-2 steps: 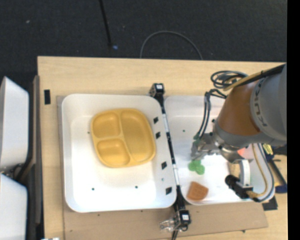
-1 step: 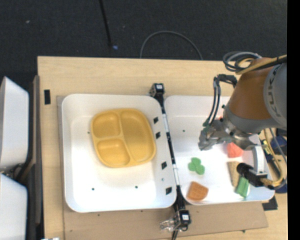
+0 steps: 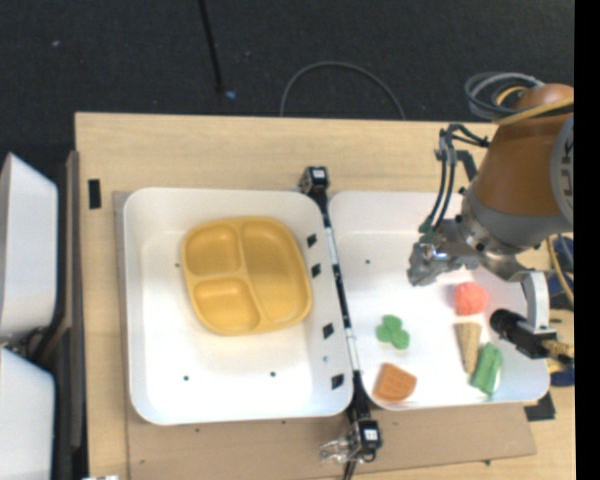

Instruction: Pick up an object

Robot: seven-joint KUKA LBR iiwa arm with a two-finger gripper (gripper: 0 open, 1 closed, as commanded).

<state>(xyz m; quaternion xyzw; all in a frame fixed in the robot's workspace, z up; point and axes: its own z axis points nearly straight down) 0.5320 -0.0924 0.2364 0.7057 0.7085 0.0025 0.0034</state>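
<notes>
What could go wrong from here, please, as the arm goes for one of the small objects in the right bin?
The red piece, the tan cone and the green block lie close together, so the gripper may nudge a neighbour instead of grasping one. The orange piece sits near the bin's front wall, which could block a finger.

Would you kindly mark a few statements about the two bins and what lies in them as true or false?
1. The yellow divided plate lies in the left bin. True.
2. The plate has two compartments. False: it has three.
3. The small toys all lie in the right bin. True.
4. The green clover-shaped piece rests on the plate. False: it lies on the right bin's floor, near the divider.
5. The gripper is over the left bin. False: it hangs over the right bin, above and left of the pink piece.
6. The orange wedge lies near the right bin's front edge. True.
</notes>
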